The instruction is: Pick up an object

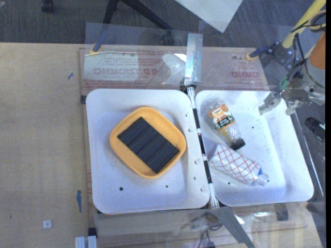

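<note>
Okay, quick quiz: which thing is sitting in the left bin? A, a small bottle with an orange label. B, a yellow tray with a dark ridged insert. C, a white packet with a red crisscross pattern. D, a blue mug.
B: the yellow tray lies alone in the left bin, while the small bottle and the crisscross packet lie in the right bin.

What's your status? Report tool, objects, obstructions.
Tool over right bin's far right corner, holding nothing. Bottle and checkered pouch lie there. Nothing in between.
</note>
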Controlling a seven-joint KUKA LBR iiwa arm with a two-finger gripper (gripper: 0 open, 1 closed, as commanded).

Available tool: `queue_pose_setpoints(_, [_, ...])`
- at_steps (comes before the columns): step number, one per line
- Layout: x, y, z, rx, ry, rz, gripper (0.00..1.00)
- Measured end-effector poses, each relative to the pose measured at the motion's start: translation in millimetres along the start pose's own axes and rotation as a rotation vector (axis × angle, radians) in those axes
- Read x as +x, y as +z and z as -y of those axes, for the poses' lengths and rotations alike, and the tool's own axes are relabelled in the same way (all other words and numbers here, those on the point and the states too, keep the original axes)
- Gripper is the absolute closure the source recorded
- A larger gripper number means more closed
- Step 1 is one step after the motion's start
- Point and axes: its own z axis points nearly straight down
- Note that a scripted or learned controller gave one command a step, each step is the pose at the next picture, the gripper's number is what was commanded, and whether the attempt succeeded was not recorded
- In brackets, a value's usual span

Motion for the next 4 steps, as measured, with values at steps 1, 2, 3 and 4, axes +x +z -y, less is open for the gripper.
queue_pose_setpoints(1, [56,111,17,-0.003,-0.098,0.001,0.00])
queue_pose_setpoints(2, [62,112,132,-0.001,-0.111,0.001,0.00])
queue_pose_setpoints(3, [44,110,36,-0.005,0.138,0.003,0.00])
queue_pose_setpoints(4, [-19,58,72,-0.004,0.118,0.003,0.00])
